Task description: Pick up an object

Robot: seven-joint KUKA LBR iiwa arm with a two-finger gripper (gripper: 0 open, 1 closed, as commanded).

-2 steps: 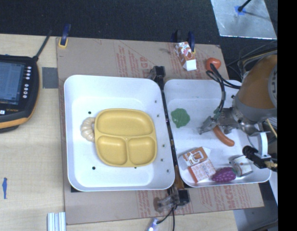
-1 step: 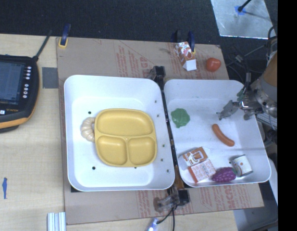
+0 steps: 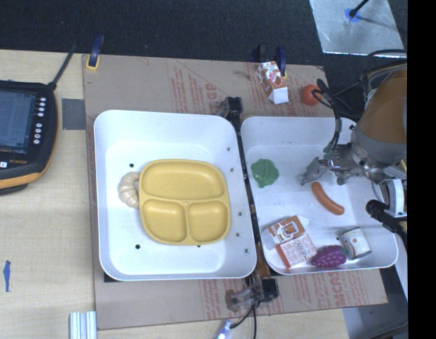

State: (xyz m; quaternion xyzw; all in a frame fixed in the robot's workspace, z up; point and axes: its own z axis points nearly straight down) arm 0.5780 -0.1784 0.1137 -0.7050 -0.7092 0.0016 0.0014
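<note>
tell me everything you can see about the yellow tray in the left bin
The yellow tray is a rounded, glossy plate that looks like plastic, split into one wide compartment at the top of the view and two smaller ones below. It lies flat, right side up, near the middle of the left bin. A pale, lumpy object touches its left edge, partly tucked under it.

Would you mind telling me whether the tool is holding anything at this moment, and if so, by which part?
Nothing is held. The tool hangs in the right bin just above the sausage, with no object between its fingers.
</note>
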